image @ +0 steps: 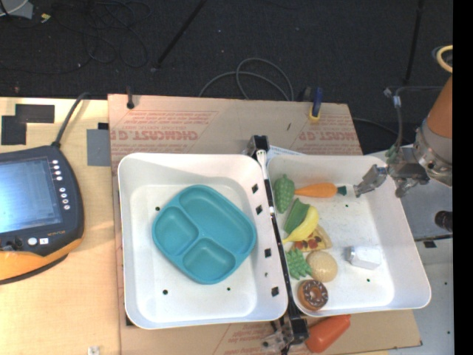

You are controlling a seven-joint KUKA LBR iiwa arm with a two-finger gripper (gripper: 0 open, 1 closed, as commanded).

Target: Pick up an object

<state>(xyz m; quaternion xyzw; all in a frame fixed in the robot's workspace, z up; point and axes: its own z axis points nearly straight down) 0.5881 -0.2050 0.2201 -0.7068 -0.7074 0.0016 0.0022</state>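
Toy food, among it a carrot, banana and doughnut, lies heaped along the right bin's left wall, while the gripper hovers spread and empty at the far right rim, likely poised to descend

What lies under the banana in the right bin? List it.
Under the banana: a green piece at its upper end and a pizza slice below. Their covered parts cannot be seen.
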